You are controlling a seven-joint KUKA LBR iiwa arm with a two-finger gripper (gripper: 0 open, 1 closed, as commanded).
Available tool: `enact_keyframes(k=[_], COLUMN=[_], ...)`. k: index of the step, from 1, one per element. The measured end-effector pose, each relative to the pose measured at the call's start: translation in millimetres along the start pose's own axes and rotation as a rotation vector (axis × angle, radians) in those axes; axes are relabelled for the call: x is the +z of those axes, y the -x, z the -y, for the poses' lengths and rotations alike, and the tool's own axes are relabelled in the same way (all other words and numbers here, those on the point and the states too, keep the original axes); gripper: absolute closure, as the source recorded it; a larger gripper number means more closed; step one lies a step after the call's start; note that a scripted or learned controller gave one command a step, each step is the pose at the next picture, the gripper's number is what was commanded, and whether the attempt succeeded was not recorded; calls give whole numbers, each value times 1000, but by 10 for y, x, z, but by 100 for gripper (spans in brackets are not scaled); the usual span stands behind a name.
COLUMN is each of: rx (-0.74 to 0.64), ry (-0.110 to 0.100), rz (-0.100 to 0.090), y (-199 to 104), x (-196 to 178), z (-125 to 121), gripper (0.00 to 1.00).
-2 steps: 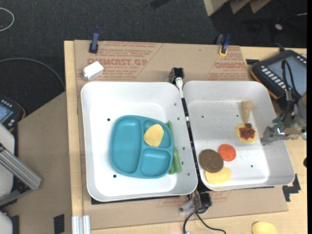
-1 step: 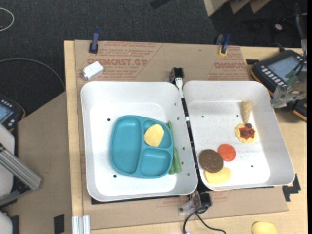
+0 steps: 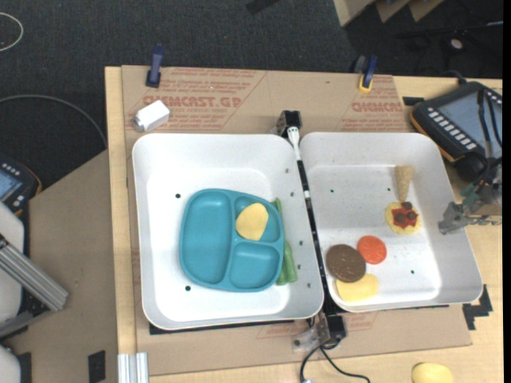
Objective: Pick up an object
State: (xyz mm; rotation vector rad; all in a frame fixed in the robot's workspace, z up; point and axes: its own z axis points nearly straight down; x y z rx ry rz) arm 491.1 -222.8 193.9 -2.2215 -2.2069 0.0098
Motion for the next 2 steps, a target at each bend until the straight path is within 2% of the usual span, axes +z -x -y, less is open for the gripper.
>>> enact_keyframes(k=[1,2], rx=[-7,-9], ry=[27,33], rz=[10,13], y=[23,6], x=[-1290,-3520], z=[121,-26], gripper=[100,100])
